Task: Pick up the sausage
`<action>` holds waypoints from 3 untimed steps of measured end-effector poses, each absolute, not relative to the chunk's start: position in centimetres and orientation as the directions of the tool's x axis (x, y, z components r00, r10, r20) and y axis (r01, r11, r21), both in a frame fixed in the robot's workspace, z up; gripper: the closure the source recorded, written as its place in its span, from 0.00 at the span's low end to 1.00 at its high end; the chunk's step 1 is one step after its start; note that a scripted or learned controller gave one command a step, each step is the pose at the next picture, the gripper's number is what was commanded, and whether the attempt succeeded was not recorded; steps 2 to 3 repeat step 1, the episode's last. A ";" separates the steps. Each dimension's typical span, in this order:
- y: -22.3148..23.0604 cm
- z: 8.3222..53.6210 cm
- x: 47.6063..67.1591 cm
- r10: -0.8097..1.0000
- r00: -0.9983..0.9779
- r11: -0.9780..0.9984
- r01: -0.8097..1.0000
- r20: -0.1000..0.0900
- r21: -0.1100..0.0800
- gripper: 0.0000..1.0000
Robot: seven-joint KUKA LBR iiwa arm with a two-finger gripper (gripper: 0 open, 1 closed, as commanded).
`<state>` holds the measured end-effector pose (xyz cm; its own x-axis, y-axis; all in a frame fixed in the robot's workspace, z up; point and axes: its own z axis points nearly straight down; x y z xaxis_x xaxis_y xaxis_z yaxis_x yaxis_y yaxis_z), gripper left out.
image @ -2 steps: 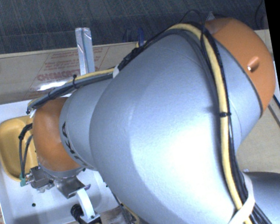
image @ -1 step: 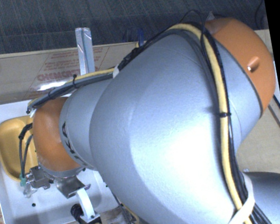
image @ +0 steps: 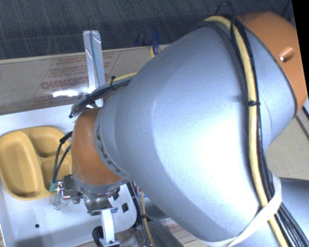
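The big grey arm (image: 205, 140) leans right over the bench, its orange-banded wrist low above the white bin (image: 22, 244) on the camera's left, gripper (image: 94, 202) just beside the yellow divided dish (image: 25, 163). Open or closed? I cannot tell from here. The sausage I cannot place either, perhaps it's under the arm. Nothing looks lifted, so I'd say the whole pick is left to do

A single camera is fixed above the bench (image: 16, 79) and looks down on it at a slant. It is very near the arm (image: 205, 140), which covers most of the view. The white bin (image: 8, 234) lies to the view's left of the gripper (image: 90, 197).
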<state>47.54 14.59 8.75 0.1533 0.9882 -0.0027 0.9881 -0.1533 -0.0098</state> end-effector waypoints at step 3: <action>10.7 8.8 47.6 0.999 0.039 -0.039 0.999 0.002 -0.011 0.00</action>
